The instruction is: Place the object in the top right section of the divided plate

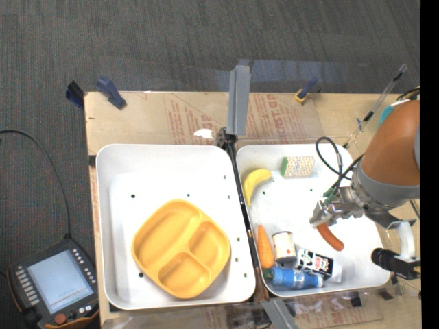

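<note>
Hovering with gripper point(324, 216), finger state impossible to tell, just above sausage point(331, 238) lying in right bin point(363, 266); nothing transferred, yellow divided plate point(181, 248) sitting far left, top right section awaiting object.

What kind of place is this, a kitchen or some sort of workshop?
Most likely a robotics lab, not a kitchen: a robot arm reaches over two white bins of toy food, a handheld control pendant lies on grey carpet, and the bench is taped cardboard.
</note>
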Tool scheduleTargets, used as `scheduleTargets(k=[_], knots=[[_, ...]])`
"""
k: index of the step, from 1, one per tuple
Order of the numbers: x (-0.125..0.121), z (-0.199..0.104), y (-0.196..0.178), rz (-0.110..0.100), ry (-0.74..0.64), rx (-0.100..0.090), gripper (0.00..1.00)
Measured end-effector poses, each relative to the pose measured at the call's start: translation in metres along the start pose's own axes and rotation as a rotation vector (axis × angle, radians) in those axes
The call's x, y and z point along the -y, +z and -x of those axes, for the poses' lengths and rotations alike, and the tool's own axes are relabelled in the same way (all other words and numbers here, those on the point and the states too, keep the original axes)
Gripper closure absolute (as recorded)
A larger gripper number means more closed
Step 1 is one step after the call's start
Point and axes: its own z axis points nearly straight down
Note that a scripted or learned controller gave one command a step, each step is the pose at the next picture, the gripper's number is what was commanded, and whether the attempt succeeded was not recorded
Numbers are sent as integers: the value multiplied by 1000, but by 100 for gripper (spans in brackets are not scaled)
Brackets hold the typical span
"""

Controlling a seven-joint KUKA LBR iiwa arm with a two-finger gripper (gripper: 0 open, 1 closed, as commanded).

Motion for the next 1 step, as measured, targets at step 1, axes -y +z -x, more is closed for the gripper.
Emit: scheduleTargets(k=[1], knots=[[-7, -78, -41, 1, -184, 1, 100]])
